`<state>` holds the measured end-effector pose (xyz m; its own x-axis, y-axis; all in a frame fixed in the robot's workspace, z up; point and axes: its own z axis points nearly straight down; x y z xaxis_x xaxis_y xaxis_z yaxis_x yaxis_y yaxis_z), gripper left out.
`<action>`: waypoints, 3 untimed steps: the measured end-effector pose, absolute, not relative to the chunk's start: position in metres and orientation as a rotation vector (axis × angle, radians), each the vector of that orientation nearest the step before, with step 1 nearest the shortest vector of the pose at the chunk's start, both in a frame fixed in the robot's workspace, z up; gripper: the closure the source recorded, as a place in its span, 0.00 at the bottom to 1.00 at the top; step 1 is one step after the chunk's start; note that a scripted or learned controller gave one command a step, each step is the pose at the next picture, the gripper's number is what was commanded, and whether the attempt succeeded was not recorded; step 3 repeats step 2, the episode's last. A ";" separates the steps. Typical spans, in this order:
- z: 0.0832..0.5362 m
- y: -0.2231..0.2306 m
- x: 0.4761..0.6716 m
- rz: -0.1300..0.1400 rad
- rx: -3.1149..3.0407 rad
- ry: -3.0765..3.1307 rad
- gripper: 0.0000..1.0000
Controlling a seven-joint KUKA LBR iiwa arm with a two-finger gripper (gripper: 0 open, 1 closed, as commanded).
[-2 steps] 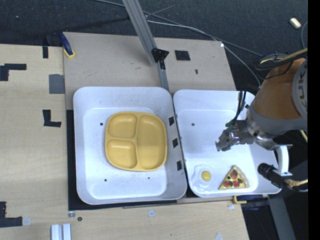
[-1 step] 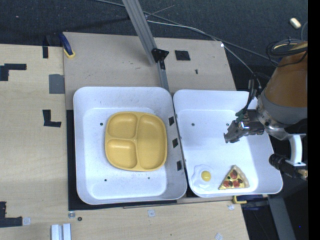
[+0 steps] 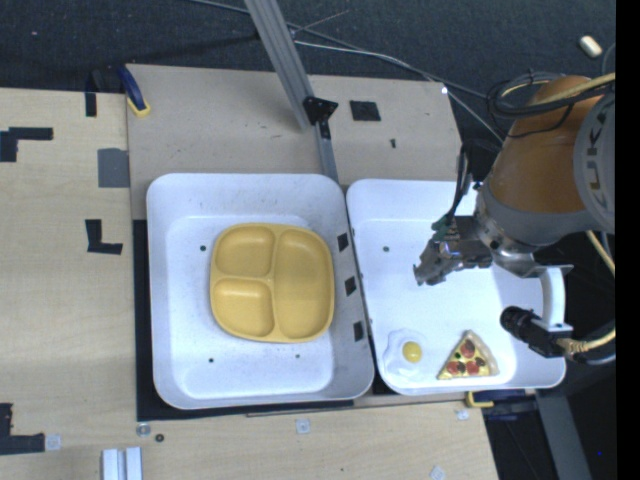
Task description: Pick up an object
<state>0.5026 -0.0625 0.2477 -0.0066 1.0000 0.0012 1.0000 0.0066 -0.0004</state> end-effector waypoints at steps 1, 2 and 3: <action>0.251 -0.013 0.503 0.000 -2.212 -2.228 1.00; 0.234 0.043 0.512 0.004 -2.213 -2.227 1.00; 0.234 0.043 0.512 0.004 -2.213 -2.227 1.00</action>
